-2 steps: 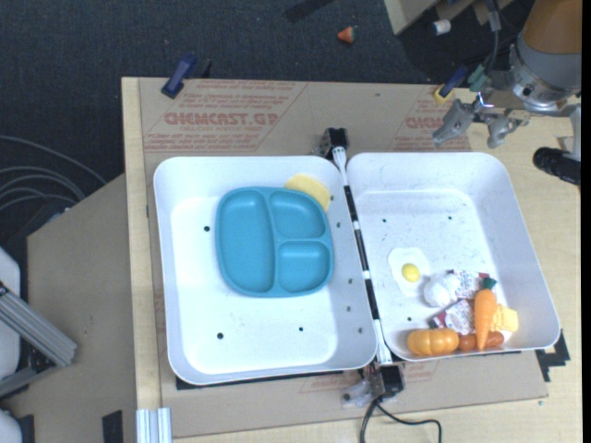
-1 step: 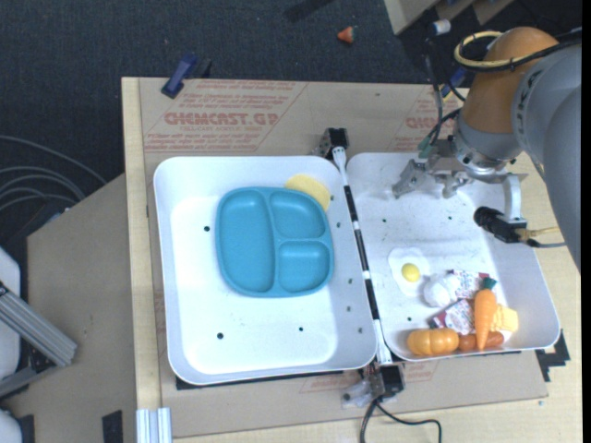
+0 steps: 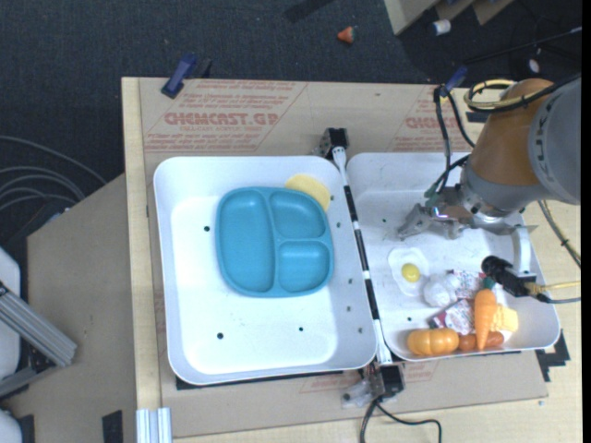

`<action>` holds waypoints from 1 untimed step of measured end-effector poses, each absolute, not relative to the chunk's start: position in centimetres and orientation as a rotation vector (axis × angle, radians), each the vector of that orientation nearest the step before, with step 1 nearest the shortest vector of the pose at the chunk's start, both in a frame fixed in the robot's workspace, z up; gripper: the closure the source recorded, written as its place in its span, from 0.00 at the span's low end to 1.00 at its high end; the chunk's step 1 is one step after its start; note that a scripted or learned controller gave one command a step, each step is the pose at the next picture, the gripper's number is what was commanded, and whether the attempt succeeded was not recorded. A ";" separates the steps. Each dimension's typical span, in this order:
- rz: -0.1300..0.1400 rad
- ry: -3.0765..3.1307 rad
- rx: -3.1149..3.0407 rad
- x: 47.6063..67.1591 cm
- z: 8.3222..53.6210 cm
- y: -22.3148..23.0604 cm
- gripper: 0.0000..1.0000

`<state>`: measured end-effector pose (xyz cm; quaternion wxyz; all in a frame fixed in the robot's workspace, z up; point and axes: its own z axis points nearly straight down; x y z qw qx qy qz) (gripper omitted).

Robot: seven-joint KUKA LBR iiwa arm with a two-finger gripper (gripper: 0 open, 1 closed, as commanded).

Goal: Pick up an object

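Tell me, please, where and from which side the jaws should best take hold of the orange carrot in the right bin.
Probably grip the carrot across its thick middle, coming straight down from above. It lies along the bin floor with its narrow tip pointing toward the far side, so its long sides face left and right. A yellow piece touches its right side, and a wrapped item sits close on the left, so room for the jaws is tight.

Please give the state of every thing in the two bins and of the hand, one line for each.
blue divided plate: flat in the left bin, compartments bare.
yellow piece: partly hidden behind the plate's far edge.
fried egg: flat, yolk up, right bin.
carrot: lying among the pile at the right bin's near edge.
bread roll: lying at the near edge.
hand: low over the right bin, holding nothing visible.
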<state>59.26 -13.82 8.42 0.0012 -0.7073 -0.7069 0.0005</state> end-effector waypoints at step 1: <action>-0.001 -2.222 -2.221 64.0 8.5 -12.6 0.00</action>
